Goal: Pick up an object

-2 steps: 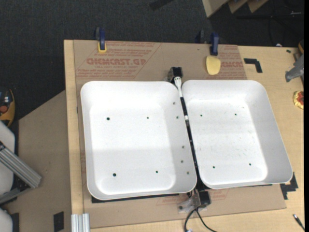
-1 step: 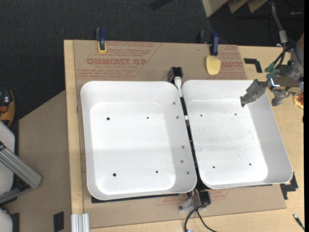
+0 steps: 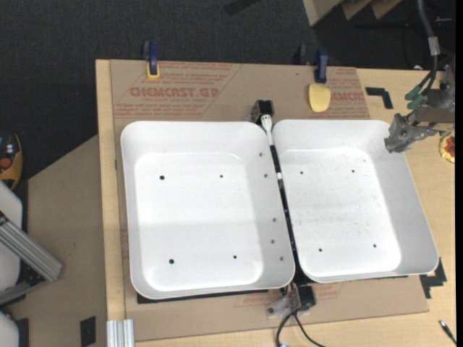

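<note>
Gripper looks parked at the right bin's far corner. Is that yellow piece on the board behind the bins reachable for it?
Probably yes: the yellow piece lies in the open on the board, nothing between it and the gripper.

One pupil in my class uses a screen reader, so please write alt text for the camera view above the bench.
Two shallow white bins, the left bin and the right bin, sit side by side on a brown board. The robot's gripper hangs at the right bin's far right corner. A small yellow object lies on the board beyond the bins, near a blue clamp.
</note>
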`<state>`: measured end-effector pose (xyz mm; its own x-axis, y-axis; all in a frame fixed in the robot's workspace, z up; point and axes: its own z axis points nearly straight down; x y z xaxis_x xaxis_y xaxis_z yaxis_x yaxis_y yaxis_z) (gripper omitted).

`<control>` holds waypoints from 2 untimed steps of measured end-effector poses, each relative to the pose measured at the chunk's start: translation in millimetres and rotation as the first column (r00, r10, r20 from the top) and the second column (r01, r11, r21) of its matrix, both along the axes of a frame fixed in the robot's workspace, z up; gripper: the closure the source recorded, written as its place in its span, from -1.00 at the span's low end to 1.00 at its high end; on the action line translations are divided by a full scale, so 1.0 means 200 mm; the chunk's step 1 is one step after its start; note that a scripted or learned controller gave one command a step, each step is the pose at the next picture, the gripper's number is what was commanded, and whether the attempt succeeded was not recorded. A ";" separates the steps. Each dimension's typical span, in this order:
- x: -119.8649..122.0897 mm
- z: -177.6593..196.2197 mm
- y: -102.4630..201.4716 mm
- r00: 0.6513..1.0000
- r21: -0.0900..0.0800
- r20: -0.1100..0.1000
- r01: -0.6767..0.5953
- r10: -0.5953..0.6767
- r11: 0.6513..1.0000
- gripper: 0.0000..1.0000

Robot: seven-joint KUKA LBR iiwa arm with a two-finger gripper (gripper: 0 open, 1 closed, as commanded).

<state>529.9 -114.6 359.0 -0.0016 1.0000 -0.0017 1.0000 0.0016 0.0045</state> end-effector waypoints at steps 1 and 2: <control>0.04 -0.46 0.26 1.000 0.005 -0.014 -0.004 0.004 1.000 1.00; 0.13 0.31 0.39 1.000 0.001 0.016 -0.004 0.004 1.000 1.00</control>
<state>555.2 -37.5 420.9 -0.0054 1.0000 -0.0006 0.9998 0.0054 0.0210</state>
